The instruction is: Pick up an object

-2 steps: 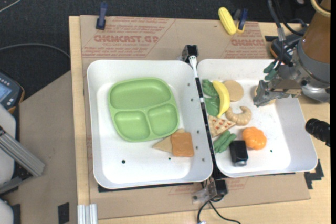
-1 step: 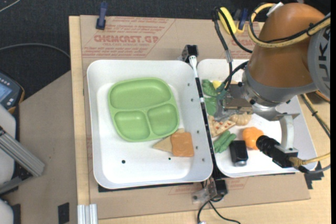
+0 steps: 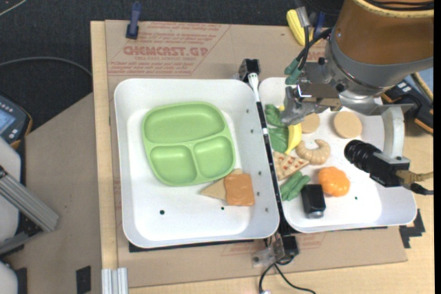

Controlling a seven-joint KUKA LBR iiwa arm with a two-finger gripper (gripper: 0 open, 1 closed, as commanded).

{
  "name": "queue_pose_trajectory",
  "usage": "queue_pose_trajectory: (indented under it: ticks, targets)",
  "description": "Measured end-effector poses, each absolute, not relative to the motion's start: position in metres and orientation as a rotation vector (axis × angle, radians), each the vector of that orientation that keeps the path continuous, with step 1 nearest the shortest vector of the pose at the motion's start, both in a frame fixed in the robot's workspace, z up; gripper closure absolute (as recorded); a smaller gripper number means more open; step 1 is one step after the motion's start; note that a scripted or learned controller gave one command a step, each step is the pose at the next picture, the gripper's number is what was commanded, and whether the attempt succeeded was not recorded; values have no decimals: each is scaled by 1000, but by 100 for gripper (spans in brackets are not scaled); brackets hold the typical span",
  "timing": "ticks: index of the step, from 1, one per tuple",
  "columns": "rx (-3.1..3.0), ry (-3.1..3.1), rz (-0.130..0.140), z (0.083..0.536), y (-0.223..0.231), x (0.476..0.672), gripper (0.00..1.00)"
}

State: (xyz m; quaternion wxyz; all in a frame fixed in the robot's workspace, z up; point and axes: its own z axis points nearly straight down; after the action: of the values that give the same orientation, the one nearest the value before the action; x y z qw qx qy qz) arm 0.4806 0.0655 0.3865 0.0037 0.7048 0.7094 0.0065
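A brown cardboard sheet (image 3: 172, 51) with red print covers the bench, on dark carpet (image 3: 62, 10) with loose cables. Two shallow white bins sit side by side. The left bin (image 3: 131, 148) holds one pale green three-compartment plastic tray (image 3: 187, 142) and one tan-and-orange toast-like wedge (image 3: 231, 189) touching the tray's near corner. The right bin (image 3: 396, 206) holds several toy foods: one croissant (image 3: 314, 151), one orange fruit (image 3: 333, 180), one waffle (image 3: 288, 164), two round beige biscuits (image 3: 346, 124), green leafy pieces (image 3: 278, 138), one yellow banana-like piece (image 3: 294, 138) and one small black block (image 3: 313, 201). The grey two-finger gripper (image 3: 295, 113) hangs over the right bin's far left corner, above the leaves; whether it is clenched or released I cannot tell.
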Motion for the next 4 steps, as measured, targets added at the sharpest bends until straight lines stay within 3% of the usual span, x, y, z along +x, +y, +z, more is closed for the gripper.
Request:
queue_pose_trajectory:
  ticks: [1,2,3,4]
  targets:
    - [2222,2232,-14,271,113,477,100]
    - [2231,2218,-10,240,71,478,100]
    - [2223,2220,1,252,74,480,100]
    - [2218,2216,10,332,53,480,100]
